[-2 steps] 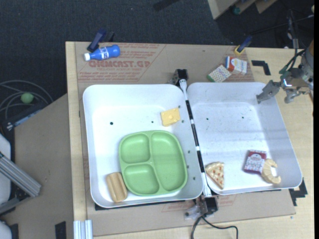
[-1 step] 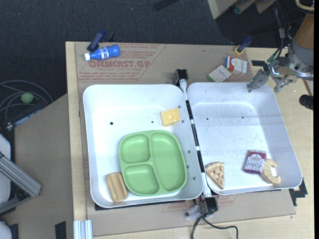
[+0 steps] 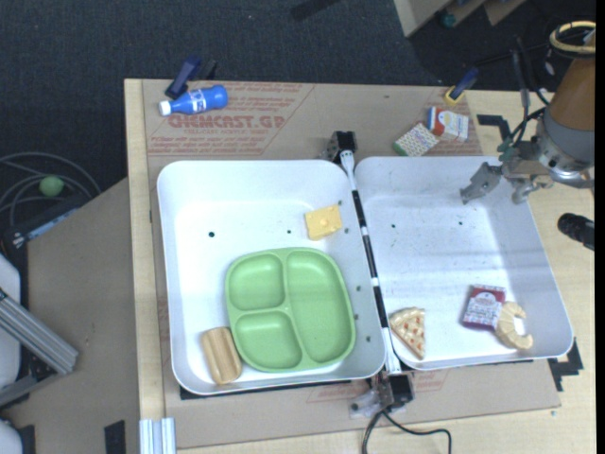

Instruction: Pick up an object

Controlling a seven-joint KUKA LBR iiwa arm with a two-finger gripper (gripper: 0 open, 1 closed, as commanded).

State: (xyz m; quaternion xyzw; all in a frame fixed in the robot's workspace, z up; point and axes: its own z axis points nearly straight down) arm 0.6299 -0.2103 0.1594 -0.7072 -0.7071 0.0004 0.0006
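A: What does the bench [image 3: 284, 112] look like?

B: It is a tan board with red printed lettering near its far edge, standing on a dark carpeted floor [image 3: 142, 17]. Two shallow white bins sit side by side on it, the left bin [image 3: 189, 216] and the right bin [image 3: 529, 253], touching along a black seam. A coil of cable [image 3: 28, 206] lies on the floor to the left.

A: And the arm?

B: The gripper [image 3: 498, 185] hangs over the far right corner of the right bin, below the orange band [image 3: 575, 102]. Its two fingers are spread apart, with nothing between them.

A: What lies in the right bin?

B: At the near side, a pizza slice [image 3: 408, 330] lies with its long axis running near to far and its tip towards the near edge. A dark red packet [image 3: 483, 307] lies flat to its right, its long axis roughly near to far, tilted slightly. A pale pastry [image 3: 514, 324] touches the packet's right side.

A: And the left bin?

B: A green divided plate [image 3: 288, 308], a yellow cheese piece [image 3: 323, 222] beyond it, and a tan bread stick [image 3: 221, 355] at the plate's near left, lying near to far.
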